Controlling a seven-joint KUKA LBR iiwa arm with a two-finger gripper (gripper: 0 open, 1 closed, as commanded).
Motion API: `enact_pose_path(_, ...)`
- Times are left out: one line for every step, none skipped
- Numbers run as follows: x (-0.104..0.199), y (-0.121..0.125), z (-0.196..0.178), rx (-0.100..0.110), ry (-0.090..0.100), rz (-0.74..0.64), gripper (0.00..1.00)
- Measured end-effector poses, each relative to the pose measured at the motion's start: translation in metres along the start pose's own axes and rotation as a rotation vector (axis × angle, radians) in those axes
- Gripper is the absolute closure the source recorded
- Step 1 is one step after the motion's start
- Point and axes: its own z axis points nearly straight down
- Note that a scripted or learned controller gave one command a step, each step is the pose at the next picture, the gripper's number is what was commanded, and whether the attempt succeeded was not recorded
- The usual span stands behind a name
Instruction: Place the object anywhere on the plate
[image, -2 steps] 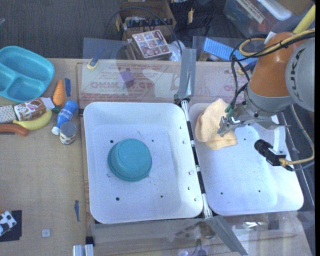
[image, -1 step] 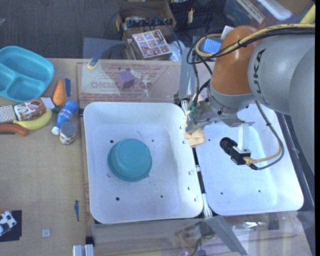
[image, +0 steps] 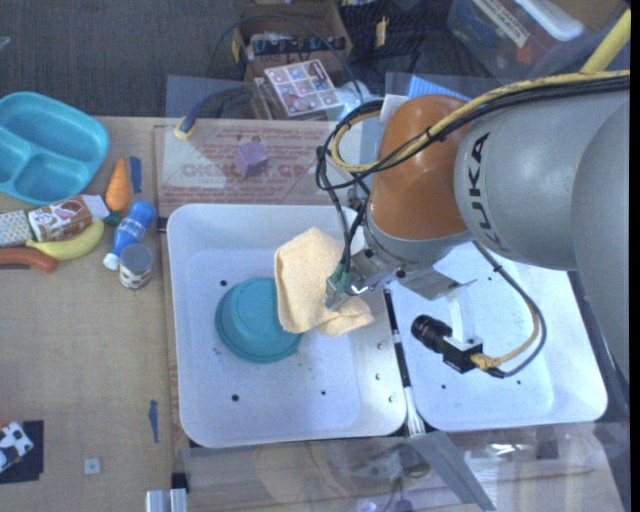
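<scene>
Here the end effector (image: 338, 290) is pressed down into the soft yellow folded cloth (image: 312, 280), its fingers closed on a bunch of the fabric at the cloth's right edge. The cloth lies in the left white shallow bin (image: 200, 400), its left edge draped over the rim of the round teal plastic plate (image: 252, 322) just left of the end effector. Beyond, on the wooden bench (image: 80, 380) far to the left, lie a small metal can (image: 136, 266) and a yellow toy banana (image: 70, 244).
</scene>
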Motion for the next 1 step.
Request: enact_pose_path(0.0271,0.0517,0.0415,-0.008,-0.004,-0.243,1.0)
